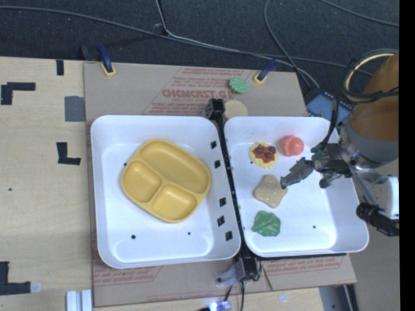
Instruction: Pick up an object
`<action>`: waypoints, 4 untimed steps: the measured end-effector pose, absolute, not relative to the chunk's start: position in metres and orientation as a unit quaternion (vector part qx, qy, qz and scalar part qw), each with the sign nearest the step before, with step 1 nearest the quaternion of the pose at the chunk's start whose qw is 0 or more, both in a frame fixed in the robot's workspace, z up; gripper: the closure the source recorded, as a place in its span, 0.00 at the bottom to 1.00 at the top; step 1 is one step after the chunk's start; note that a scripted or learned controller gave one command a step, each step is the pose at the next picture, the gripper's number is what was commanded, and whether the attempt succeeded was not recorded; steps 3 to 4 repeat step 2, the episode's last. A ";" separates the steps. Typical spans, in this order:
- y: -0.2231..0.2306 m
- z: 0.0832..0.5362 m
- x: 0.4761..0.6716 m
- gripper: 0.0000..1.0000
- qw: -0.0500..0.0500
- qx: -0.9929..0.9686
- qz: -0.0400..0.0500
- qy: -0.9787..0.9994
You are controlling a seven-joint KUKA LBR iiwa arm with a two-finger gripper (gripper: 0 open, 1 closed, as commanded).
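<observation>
Gripper [310,175] hung with fingers spread, grasping nothing, over my right bin [324,235], beside the beige piece [268,191].

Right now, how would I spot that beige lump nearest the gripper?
Look in the right bin, around its middle. The tan bread-like piece lies just off the gripper, above the green leafy item; it is the only beige, flat, plain one there.

Gripper [308,173] open over R bin [324,229]
</observation>
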State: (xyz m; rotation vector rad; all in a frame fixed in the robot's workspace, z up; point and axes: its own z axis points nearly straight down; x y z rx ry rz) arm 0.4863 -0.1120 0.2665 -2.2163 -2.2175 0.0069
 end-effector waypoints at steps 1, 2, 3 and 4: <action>-0.112 0.269 0.488 0.00 0.001 -0.706 0.000 -0.708; -0.112 0.205 0.484 0.00 0.003 -0.707 0.003 -0.707; -0.112 0.205 0.484 0.00 0.003 -0.707 0.003 -0.707; -0.112 0.205 0.484 0.00 0.003 -0.707 0.003 -0.707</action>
